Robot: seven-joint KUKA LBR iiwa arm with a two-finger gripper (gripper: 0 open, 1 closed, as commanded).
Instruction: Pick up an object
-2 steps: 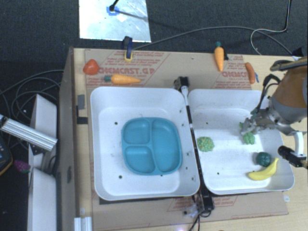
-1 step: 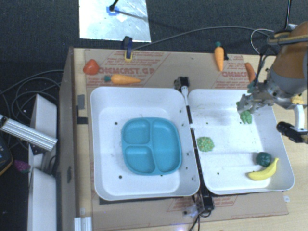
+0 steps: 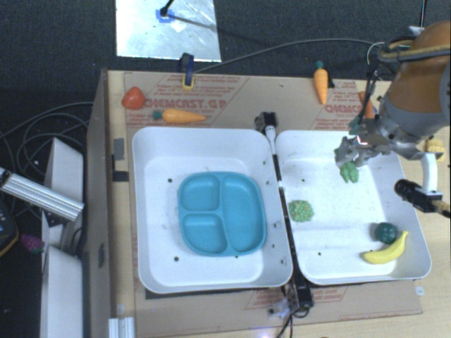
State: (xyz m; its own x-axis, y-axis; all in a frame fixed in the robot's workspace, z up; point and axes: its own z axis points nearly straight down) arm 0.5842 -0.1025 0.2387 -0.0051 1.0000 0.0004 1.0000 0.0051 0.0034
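My gripper (image 3: 350, 155) hangs over the back part of the right bin (image 3: 320, 146), reaching in from the right. A small green toy vegetable (image 3: 349, 172) sits right at its tip, and I cannot tell if it is held or lying on the bin floor. A round green leafy piece (image 3: 301, 210) lies near the bin's left wall. By the front right corner rest a dark teal ball (image 3: 385, 232) and a yellow banana (image 3: 385, 250), touching each other.
The left bin (image 3: 158, 153) holds a blue divided plate (image 3: 222, 213). Behind the bins on the cardboard lie two orange carrots (image 3: 321, 83) (image 3: 182, 116), a red tomato (image 3: 133, 98) and a yellow-blue clamp (image 3: 187, 72). A black fitting (image 3: 417, 194) sticks over the right bin's right rim.
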